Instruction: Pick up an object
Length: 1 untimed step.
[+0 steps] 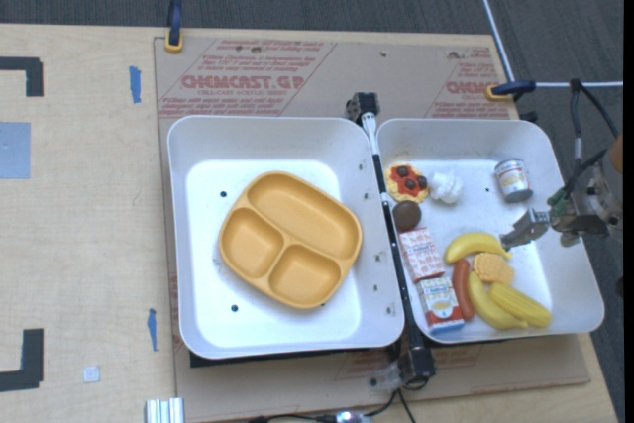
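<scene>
At the right edge of the right bin (555,154), the end effector (522,233) reaches in over the bin's floor; one dark finger points left toward the bananas, and whether the fingers are apart or together cannot be told. Nothing is visibly held.

Right bin contents, nearest first:
- yellow bananas (500,297), just left of and below the end effector, lying toward the bin's lower right
- round orange cracker (491,265) resting on the bananas
- red sausage (463,287) touching the bananas' left side
- two small cartons (429,277), red and white, end to end along the left wall
- brown ball (407,215) above the cartons
- small pizza toy (406,180) with red toppings, near the upper left corner
- white crumpled item (447,187), just right of the pizza
- small silver can (512,180), near the upper right, above the end effector and apart from it

Left bin (188,213): one yellow divided plate (289,239), three compartments, set at a tilt to the bin's sides.

Both bins sit on a cardboard sheet (248,74) on the desk (69,213). A blue-and-yellow clamp (174,25) pins the sheet's upper left corner.
</scene>
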Available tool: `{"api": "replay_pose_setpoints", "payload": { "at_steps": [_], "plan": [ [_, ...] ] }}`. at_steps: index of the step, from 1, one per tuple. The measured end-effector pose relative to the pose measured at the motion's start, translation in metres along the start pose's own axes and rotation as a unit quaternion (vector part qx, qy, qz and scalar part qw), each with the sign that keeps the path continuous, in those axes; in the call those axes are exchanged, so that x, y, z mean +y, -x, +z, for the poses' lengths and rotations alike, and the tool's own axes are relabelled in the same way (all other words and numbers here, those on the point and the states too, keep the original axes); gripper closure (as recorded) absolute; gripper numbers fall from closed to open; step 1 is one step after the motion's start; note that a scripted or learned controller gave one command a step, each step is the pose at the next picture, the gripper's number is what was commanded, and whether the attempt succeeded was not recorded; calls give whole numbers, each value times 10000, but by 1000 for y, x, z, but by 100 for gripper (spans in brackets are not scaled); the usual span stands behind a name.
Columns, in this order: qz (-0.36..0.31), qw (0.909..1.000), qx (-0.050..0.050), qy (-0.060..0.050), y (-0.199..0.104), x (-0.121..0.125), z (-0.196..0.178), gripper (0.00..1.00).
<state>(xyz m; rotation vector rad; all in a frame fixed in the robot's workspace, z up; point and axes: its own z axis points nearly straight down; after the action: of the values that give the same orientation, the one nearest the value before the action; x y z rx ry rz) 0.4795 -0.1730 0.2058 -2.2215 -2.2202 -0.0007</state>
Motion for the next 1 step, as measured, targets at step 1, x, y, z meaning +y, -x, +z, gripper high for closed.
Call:
{"api": "replay_pose_setpoints", "payload": {
  "at_steps": [1],
  "plan": [
    [-11,10000,-11,23,2,42,120,0]
  ]
}}
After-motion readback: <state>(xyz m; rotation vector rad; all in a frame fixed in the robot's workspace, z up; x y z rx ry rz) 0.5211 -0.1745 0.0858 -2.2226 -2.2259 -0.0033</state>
